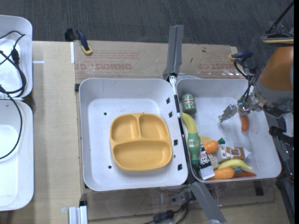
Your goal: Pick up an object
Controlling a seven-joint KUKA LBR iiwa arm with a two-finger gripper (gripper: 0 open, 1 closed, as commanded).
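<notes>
A pale wood worktop [51,125] carries two white bins. In the right bin [210,101], the pincer [230,113] is spread beside a small carrot [244,122]: light, stiff, slippery; grip mid-body.

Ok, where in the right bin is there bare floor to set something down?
The right bin has bare floor in its middle, between the can on the left and the tool on the right, above the carton. The near edge is crowded: bottle, bananas, carrots. The left bin has a bare margin around the yellow plate.
</notes>
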